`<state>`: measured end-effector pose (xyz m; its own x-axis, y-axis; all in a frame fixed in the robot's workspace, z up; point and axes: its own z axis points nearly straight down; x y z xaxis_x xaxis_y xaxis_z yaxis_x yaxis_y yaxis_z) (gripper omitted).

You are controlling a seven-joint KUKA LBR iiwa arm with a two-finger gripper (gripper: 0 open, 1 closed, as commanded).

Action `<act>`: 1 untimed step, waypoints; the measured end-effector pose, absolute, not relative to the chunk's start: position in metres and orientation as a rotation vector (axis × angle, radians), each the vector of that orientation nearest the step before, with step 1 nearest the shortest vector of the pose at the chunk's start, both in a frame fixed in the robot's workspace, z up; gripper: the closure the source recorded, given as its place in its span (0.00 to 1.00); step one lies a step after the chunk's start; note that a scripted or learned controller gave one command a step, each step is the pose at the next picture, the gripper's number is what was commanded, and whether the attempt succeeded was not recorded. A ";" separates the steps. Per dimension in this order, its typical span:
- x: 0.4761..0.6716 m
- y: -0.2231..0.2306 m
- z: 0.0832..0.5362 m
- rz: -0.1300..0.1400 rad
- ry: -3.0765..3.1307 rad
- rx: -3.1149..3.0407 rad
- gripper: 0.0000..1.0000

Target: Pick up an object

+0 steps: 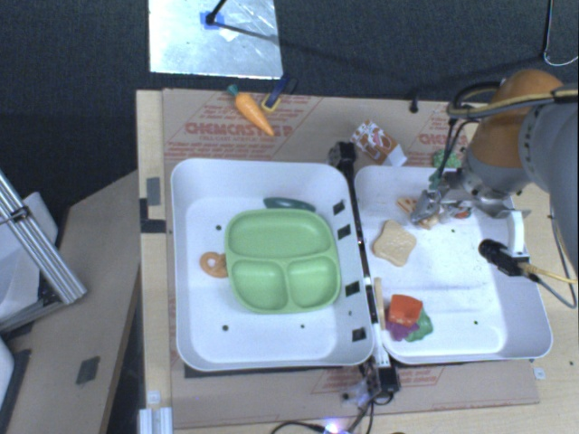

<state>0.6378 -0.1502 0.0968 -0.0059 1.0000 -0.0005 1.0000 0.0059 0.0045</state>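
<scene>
My gripper [432, 208] is down in the right bin [470, 324], near its far edge, among small tan and red pieces [412, 208] that lie under it. A tan slice of toast [394, 242] rests just left and nearer the front. A red and green toy with a purple part [407, 317] sits at the bin's front left. The left bin [194, 269] holds a green divided plate [279, 259], a small brown pretzel ring [213, 264] and a dark green item [289, 203] behind the plate.
An orange toy carrot [253, 113] lies on the cardboard behind the left bin. A red and white packet [374, 141] sits behind the right bin. A black divider [355, 233] runs between the bins. A metal sheet [215, 25] lies further back.
</scene>
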 end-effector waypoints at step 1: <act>0.637 -0.150 0.141 0.005 2.222 2.214 1.00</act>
